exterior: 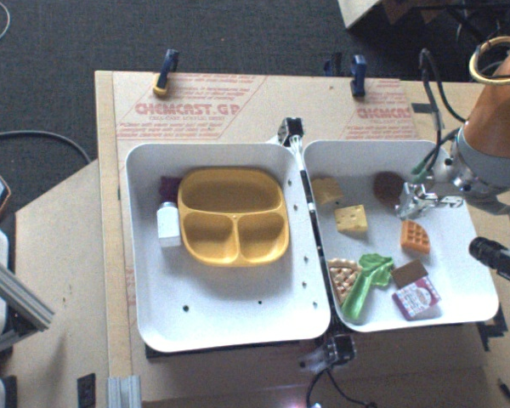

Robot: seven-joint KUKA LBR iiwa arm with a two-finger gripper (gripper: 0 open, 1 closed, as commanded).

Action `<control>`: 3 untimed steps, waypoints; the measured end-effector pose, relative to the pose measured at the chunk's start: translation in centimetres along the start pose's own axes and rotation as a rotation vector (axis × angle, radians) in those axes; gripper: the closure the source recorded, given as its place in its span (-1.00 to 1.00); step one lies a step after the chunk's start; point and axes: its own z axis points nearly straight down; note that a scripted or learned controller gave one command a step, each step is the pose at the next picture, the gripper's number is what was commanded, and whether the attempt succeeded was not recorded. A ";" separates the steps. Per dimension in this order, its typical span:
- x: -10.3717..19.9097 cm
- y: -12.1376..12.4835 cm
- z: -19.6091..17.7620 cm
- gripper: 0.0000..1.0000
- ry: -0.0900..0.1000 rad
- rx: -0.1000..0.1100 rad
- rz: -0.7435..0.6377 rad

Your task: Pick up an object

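Observation:
The right bin (pixel 456 272) holds several toy foods. Among them are a tan bread piece (pixel 326 190), a yellow cheese wedge (pixel 351 219), a dark brown round piece (pixel 388 186) and an orange waffle (pixel 415 237). There are also a green utensil-like piece (pixel 363 286), a lattice biscuit (pixel 341 274), a brown block (pixel 409 273) and a pink packet (pixel 417 298). My gripper (pixel 414 202) hangs over the bin's upper right part, just right of the brown round piece and above the orange waffle. I see nothing held in it.
The left bin (pixel 229 308) carries a yellow divided plate (pixel 234 216), a small white bottle (pixel 168 224) and a dark purple item (pixel 170 185). A black divider rail (pixel 306 202) runs between the bins. Clamps sit at the board's back edge.

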 end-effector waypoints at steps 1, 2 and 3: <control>4.9 3.7 1.3 1.00 0.000 0.001 0.000; 7.9 6.1 1.9 1.00 -0.001 0.000 0.003; 7.5 6.0 -0.2 1.00 -0.001 0.000 0.006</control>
